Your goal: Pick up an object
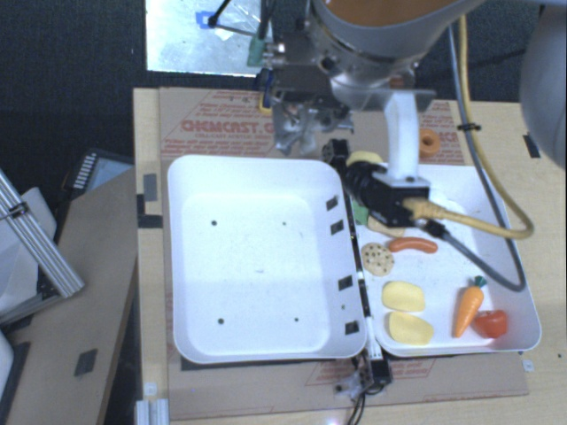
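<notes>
Cardboard-covered bench [221, 118], dark floor around. Two white bins: left bin [257, 264], right bin [518, 312] with toy food. Orange carrot [468, 306] near right bin's front corner. Jaws state: cannot tell.

Bright overhead light, glare on white bin [257, 237], soft shadows, slightly blurred, low resolution

A pale wooden surface [89, 264] is seen from above at a slant. A flat brown cardboard sheet with red printed lettering [221, 122] is laid directly on it. Two shallow white plastic bins are set side by side on the cardboard: the left bin [257, 264] and the right bin [518, 299], joined along their inner edges by small black clips [345, 282].
</notes>
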`<action>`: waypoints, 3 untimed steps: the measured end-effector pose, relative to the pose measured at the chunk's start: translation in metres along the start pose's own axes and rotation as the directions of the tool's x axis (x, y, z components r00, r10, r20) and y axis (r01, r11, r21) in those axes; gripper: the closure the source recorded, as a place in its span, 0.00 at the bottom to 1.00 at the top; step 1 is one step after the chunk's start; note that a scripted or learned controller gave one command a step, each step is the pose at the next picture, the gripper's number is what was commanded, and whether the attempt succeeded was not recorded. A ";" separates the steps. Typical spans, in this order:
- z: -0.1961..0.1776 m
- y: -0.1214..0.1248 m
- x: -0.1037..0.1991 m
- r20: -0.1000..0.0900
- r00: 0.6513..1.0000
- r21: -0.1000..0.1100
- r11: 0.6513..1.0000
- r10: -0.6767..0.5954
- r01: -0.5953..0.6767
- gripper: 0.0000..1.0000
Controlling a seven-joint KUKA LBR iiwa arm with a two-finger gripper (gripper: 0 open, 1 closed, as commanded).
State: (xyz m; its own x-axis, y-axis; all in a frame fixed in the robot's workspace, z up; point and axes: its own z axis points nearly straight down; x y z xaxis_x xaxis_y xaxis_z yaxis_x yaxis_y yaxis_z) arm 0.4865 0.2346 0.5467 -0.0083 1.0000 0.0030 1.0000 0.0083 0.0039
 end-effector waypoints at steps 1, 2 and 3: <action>0.000 0.000 0.000 0.001 1.000 0.001 1.000 -0.001 0.001 0.00; -0.011 0.000 0.000 -0.001 1.000 -0.001 1.000 -0.004 0.004 1.00; -0.011 0.000 0.000 -0.001 1.000 0.000 1.000 -0.005 0.005 0.00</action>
State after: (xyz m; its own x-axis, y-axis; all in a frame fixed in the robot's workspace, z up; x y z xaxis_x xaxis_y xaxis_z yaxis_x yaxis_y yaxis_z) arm 0.4866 0.2347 0.5573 -0.0137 0.9999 0.0036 0.9999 0.0136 0.0044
